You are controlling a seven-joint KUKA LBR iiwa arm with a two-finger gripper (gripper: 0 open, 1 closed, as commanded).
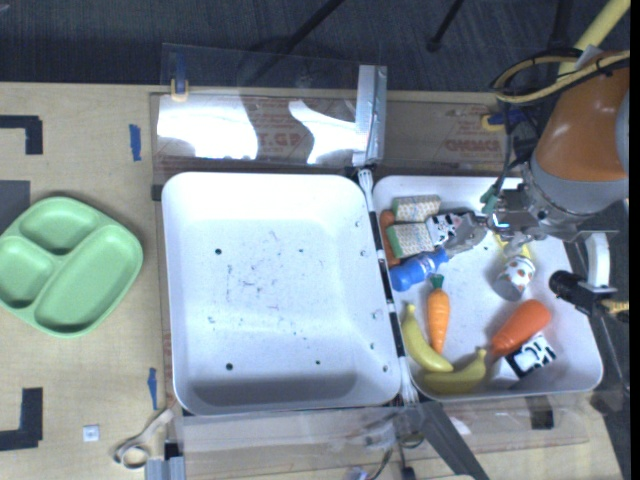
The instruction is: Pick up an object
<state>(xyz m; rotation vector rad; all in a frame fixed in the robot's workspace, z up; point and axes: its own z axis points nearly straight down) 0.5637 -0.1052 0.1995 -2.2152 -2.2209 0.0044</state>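
Right bin (590,373), carrot (438,314) below-left of jaws (470,230)

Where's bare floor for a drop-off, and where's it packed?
Left bin: whole floor bare, wall to wall. Right bin: crowded; banana, carrots and blue bottle fill its left and front. Small bare patch there between the small carrot and the grey cup.
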